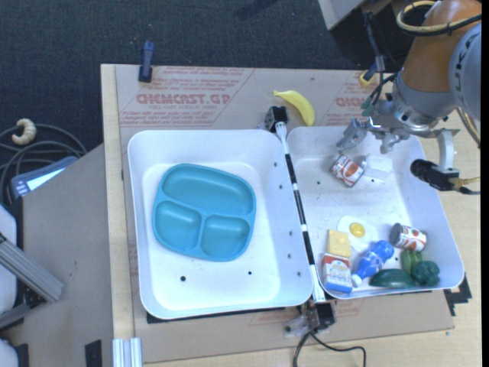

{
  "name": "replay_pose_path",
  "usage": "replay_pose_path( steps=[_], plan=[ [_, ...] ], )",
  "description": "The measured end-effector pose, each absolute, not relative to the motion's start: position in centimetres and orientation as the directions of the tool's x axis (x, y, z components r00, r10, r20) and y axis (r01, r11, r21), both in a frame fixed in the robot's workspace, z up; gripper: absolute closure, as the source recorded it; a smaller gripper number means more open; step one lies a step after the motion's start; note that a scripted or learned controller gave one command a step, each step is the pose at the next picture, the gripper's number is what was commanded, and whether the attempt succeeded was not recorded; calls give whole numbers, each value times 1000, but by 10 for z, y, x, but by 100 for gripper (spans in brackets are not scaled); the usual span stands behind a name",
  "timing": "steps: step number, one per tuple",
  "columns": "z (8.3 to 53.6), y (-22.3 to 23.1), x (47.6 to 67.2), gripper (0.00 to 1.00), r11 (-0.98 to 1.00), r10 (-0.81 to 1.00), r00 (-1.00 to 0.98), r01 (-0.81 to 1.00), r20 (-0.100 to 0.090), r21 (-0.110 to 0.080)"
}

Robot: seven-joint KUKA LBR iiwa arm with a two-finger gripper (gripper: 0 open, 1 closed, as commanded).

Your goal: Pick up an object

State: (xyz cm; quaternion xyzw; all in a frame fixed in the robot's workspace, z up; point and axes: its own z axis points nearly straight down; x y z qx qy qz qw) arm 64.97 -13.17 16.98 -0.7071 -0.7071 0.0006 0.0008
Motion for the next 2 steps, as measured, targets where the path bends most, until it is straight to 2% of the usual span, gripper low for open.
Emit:
replay_pose_path(
  steps=[1,2],
  plan=[
    [104,-134,665,0,2,1000,-2,1000,-3,13],
    [84,-107,645,0,1,1000,-1,1000,1,-2]
  ],
)
